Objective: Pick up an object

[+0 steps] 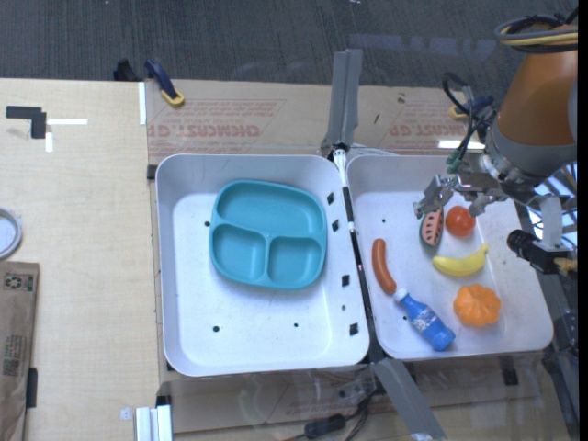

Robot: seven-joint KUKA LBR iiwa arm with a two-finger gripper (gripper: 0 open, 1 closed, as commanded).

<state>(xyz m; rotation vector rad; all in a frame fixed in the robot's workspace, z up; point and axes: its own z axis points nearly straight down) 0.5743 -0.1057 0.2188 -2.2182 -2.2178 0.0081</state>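
two white bins sit side by side. the left bin (184, 274) holds one blue plate (268, 234). the right bin (404, 329) holds five toys: one bottle (424, 320), one hot dog (382, 265), one orange (477, 305), one banana (460, 263), one tomato (458, 220). the gripper (439, 200) hangs over a watermelon slice (431, 229), partly hidden. i cannot tell if it holds anything.

Both bins (175, 246) white. Divided plate (268, 233) teal. Sausage (382, 265) red-orange. Bottle (425, 322) blue with white cap. Banana (460, 262) yellow. Tomato (458, 220) red. Watermelon slice (431, 229) red, green-rimmed, dark-seeded. Pumpkin-like piece (477, 305) orange.
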